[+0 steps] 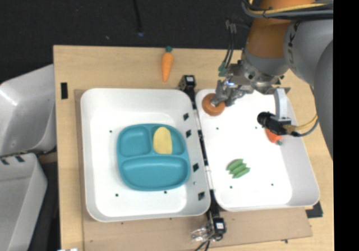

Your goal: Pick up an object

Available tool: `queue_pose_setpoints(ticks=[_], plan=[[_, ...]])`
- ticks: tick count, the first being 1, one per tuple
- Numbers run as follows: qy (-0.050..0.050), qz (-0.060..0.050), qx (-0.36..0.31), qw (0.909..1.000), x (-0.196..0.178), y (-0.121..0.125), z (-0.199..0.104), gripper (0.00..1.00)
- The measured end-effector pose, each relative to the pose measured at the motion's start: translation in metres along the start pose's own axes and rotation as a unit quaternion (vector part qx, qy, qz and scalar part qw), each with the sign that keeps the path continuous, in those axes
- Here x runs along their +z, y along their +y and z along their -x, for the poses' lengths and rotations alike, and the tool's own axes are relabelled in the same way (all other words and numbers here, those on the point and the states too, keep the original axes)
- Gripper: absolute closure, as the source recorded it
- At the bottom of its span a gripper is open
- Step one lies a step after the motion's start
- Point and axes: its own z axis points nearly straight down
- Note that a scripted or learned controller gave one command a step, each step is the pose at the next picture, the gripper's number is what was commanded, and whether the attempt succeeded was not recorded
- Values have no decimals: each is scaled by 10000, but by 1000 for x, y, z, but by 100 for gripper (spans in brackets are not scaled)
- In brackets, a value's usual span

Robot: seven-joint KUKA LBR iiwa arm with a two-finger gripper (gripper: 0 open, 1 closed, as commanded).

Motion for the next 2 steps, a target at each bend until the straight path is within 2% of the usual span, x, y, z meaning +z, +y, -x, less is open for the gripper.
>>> queue_pose_setpoints(ticks=[1, 2], plan=[[9, 5, -14, 10000, -6, 3, -62, 100], [5, -5, -6, 10000, 5, -3, -113, 100]])
